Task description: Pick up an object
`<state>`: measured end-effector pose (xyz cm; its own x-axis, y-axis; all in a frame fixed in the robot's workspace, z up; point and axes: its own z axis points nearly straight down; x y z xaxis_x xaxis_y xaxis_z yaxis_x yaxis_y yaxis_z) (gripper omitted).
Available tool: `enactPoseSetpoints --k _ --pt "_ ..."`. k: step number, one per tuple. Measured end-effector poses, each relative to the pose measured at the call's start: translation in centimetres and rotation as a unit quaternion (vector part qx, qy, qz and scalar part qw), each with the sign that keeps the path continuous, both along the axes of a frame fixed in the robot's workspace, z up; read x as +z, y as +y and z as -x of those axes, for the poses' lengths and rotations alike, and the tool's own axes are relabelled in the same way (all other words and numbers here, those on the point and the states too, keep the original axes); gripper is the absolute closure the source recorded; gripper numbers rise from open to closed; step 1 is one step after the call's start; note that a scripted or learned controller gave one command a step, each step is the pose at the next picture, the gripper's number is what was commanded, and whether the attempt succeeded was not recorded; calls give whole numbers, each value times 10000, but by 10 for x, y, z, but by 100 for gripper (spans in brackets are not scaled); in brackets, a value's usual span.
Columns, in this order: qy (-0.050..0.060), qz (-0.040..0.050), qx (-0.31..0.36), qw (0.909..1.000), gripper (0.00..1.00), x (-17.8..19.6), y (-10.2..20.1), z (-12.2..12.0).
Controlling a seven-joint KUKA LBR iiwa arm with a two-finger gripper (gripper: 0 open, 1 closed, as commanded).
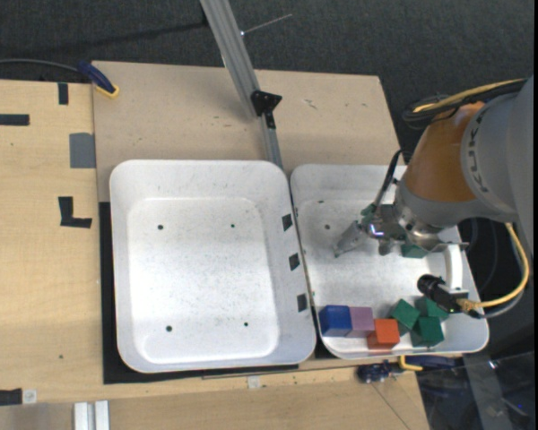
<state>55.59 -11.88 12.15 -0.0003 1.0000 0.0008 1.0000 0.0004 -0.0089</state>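
Camera view: gripper hangs over the bare middle of the right shallow white bin, apparently holding nothing; whether it's open or closed, I can't tell. Targets sit toward the bin's near edge, in a row: blue cube, pale purple block, orange cube, green blocks. Blue looks nearest and least crowded. Left white bin beside it.
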Motion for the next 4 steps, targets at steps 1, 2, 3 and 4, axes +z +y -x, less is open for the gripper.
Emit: enactPoseSetpoints --k 1,2,3,4 --pt "-20 6 3 10000 0 -32 1 1" --pt "-26 -2 11 10000 100 -20 2 1" --pt "-55 4 6 10000 100 22 5 1" --pt "-69 10 6 10000 100 84 2 4"
